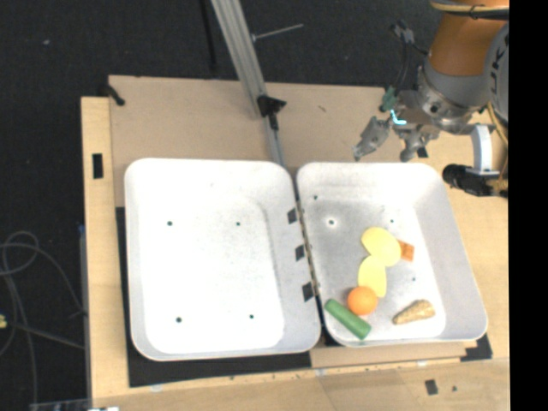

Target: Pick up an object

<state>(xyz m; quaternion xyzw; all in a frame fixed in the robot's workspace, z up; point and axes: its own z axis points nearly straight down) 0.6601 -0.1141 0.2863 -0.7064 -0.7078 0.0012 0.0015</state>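
Orange ball (362, 300) lies untouched in the right bin (428, 187) with 5 other items. The fingers (392, 144) hang spread and bare beyond that bin's far rim, so picking remains undone.

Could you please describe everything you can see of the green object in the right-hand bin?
The green object is a short, stubby cylinder, plain dark green with a matte, plastic-like look, perhaps a toy cucumber. It lies flat and slanted in the near left corner of the right bin, close against the bin's sloping wall. Its upper right side sits next to the orange ball, apparently touching it. The hand is far off, above the bin's far rim.
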